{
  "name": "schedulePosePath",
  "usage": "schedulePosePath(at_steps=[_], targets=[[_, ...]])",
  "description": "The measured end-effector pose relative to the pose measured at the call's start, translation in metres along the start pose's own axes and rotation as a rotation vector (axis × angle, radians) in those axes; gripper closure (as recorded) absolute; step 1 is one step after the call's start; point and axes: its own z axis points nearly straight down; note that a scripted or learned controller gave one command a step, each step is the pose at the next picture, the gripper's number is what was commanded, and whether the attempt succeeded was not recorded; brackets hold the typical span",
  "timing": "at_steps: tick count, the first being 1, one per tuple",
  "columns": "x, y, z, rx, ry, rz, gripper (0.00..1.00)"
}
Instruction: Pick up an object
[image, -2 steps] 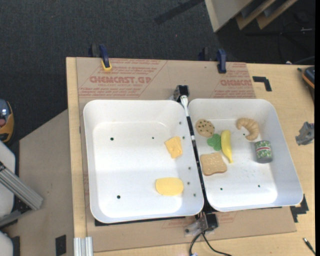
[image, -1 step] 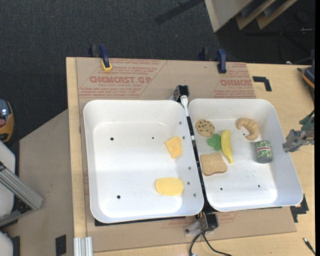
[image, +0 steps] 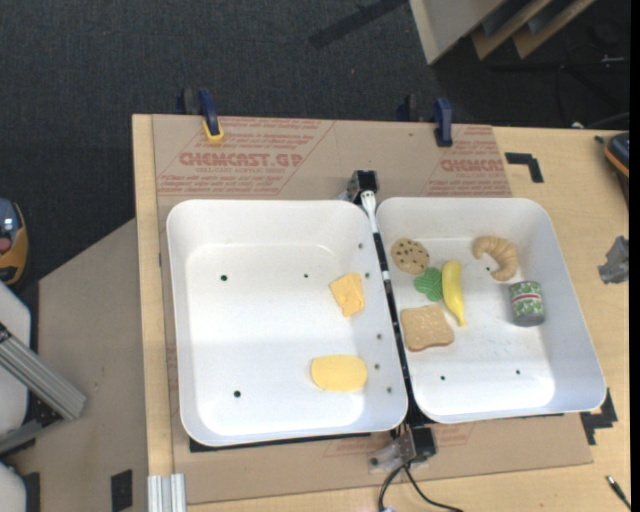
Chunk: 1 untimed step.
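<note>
The left bin (image: 200, 300) holds a yellow cheese wedge (image: 348, 295) near its right wall and a flat yellow oval piece (image: 339, 373) lower down. In the right bin (image: 560, 300) lie a chocolate-chip cookie (image: 409, 255), a green leafy piece (image: 429, 284), a yellow banana (image: 453, 291), a slice of toast (image: 427, 327), a croissant (image: 498, 255) and a small green-labelled can (image: 527, 302).
The bins sit on a cardboard sheet (image: 300, 150) held by blue clamps (image: 210, 113) at the back edge. A black bracket (image: 365, 185) stands where the bins meet at the back. Cables trail off the front edge (image: 410, 460).
</note>
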Motion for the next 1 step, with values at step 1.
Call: schedulePosePath(at_steps=[1], targets=[[0.0389,-0.0150,0.0121,0.008,0.007,-0.005,1.00]])
